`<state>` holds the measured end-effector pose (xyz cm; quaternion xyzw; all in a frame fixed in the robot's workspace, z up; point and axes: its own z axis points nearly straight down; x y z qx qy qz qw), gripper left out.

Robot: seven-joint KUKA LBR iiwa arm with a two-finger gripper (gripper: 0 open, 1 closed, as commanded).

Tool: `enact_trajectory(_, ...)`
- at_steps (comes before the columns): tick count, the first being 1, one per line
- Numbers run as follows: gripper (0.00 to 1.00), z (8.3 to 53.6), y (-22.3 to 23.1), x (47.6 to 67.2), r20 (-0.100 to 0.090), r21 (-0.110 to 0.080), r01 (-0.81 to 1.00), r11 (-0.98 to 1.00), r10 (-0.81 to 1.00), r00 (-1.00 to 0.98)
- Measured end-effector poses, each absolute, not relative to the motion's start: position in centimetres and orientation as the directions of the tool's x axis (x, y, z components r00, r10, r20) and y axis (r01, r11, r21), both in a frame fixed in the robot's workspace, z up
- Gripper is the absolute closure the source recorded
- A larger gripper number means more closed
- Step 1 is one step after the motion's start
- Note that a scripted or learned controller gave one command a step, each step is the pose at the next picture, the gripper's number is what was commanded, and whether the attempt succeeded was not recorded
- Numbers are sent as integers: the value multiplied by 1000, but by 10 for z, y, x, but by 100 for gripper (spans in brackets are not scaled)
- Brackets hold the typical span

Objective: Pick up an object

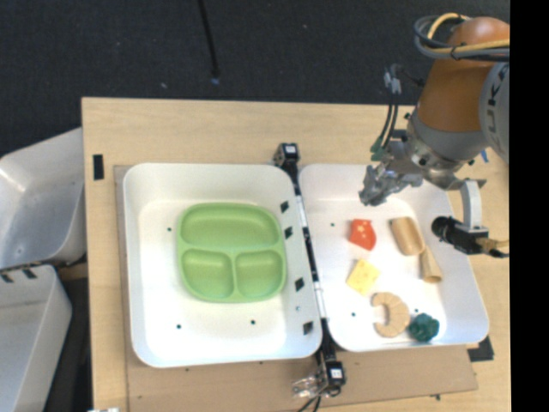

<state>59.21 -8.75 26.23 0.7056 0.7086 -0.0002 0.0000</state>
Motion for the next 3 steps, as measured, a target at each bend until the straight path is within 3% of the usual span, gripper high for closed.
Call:
enact_trajectory(1, 100, 250, -35, 573, 0, -1, 1000, 5, 1000, -5)
enact_trajectory(3, 100, 244, 56, 558, 2, -1, 1000, 6, 1000, -6)
